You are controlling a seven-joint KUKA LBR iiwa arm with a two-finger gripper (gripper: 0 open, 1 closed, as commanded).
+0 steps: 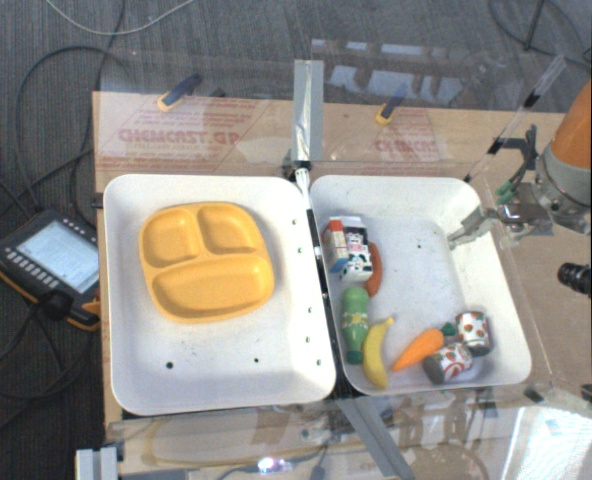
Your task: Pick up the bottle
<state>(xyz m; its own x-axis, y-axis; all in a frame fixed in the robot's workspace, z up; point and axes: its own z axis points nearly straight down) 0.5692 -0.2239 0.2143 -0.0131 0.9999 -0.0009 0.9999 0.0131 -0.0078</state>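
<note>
Far left on the floor there's a handheld screen unit [44,261], partly cut off by the bench edge. The left bin [126,368] has a yellow divided plate [208,261] sitting in its upper middle, with plenty of bare white along the bottom and right side.

The right bin [426,208] is more crowded, but only along its left wall and bottom. A small carton [346,248] sits near the top left with something reddish-orange [375,271] tucked just behind it, mostly hidden, can't say what it is. Right below is the green bottle [355,323], lying lengthwise close to the left wall, its lower end touching or nearly touching a banana [376,350]. Next comes a carrot [417,349], then two small red-and-white cans [463,346] in the bottom right corner, too blurry to read.

The upper right of that bin is open. The gripper [468,230] hangs over the bin's right rim, well apart from the bottle, and its jaws look closed together on nothing. The arm [576,148] is cut off at the right.
</note>
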